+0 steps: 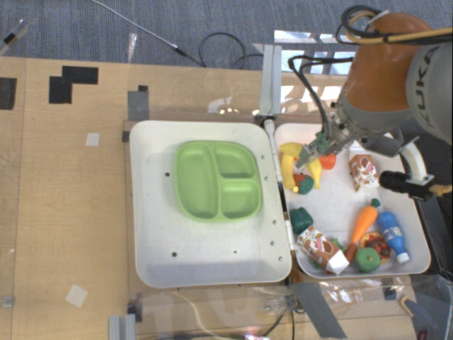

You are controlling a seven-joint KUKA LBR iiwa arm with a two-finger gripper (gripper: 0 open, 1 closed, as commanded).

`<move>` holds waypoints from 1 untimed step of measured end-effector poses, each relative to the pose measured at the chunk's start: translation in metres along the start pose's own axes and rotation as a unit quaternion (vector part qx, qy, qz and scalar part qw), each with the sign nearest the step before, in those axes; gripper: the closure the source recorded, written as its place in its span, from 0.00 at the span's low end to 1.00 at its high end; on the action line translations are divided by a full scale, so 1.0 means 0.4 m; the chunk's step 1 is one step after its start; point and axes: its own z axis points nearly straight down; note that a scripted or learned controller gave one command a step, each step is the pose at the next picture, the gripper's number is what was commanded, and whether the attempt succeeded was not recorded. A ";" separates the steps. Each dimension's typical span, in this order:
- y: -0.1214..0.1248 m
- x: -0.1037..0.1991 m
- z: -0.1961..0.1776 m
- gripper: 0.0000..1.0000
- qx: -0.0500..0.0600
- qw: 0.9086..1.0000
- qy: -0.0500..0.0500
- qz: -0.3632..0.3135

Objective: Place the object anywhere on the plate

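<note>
A green plate with three compartments lies in the left white bin. My gripper hangs low over the upper left part of the right bin, right beside a yellow banana. Its tip reaches the banana's right side, and a small red piece shows just behind it. A red and green toy lies just below the banana. I see nothing clearly lifted by the gripper.
The right bin also holds a dark green pepper, a printed carton, a carrot, a blue bottle, a green apple and a strawberry-print pouch. A metal divider separates the bins.
</note>
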 end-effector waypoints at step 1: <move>0.173 0.117 -0.094 1.00 -0.002 0.999 0.001 -0.048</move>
